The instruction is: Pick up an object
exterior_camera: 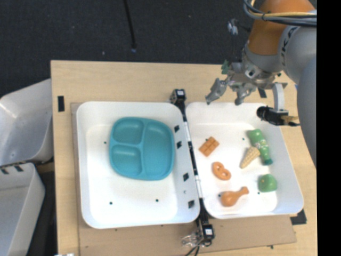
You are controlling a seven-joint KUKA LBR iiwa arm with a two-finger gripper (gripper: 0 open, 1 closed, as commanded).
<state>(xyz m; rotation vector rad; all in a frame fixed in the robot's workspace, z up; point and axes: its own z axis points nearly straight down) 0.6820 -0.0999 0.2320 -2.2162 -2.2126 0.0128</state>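
The right bin (287, 196) holds several toy foods. An orange waffle piece (209, 146) lies nearest the divider, with an orange pretzel (221, 170) below it and an orange drumstick (234, 196) near the front. A pale yellow cone (249, 157) leans against a long green piece (260, 145), and a small green lump (267, 183) sits at the right. My gripper (227, 95) hovers over the bin's far edge, well behind the waffle. It is open, with nothing between its fingers (213, 95).
A teal divided plate (142, 147) lies in the left bin (96, 196). A black clip (178, 96) sits at the far end of the divider between the bins. The grey arm with its orange band (274, 20) comes in from the upper right.
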